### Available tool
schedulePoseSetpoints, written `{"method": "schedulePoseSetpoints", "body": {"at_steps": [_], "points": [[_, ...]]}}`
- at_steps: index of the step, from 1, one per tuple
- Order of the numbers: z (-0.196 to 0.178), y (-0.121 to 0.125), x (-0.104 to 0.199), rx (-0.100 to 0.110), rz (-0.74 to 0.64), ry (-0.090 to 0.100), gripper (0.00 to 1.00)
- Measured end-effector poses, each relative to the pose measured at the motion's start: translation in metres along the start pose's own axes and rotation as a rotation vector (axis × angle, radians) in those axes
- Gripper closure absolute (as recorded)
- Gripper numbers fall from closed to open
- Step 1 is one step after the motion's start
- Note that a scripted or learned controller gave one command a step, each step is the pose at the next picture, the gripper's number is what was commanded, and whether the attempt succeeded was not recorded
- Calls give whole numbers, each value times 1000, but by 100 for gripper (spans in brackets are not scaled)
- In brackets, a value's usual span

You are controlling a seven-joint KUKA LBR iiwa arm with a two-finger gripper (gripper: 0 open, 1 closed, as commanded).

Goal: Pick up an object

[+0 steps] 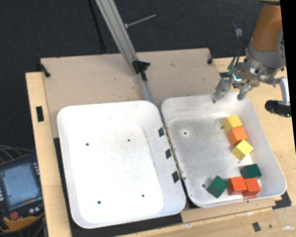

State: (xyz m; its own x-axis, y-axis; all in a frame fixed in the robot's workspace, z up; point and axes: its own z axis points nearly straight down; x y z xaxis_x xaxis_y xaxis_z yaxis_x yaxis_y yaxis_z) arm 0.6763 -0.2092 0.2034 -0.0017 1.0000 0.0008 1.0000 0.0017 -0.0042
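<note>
My gripper (pixel 231 92) hangs over the far right corner of the right bin (pixel 200 141), its two fingers spread open with nothing between them. Below it, along the bin's right side, lie a yellow block (pixel 233 121), an orange block (pixel 237 134) and a second yellow block (pixel 242 149) in a column. Near the front edge sit a green block (pixel 216 186), an orange block (pixel 236 185), a red-orange block (pixel 251 186) and a dark green block (pixel 251 171). The gripper is clear of all the blocks, above and behind the top yellow one.
The left bin (pixel 115 161) lies beside the right one, joined by a hinge strip (pixel 170 152). A slanted metal post (pixel 121 39) rises behind the bins. A teach pendant (pixel 16 189) sits off the bench at the left.
</note>
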Motion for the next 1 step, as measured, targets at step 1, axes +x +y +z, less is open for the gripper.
{"method": "schedulePoseSetpoints", "body": {"at_steps": [1], "points": [[-4, 1, -1, -4, -4, -4, 0]]}}
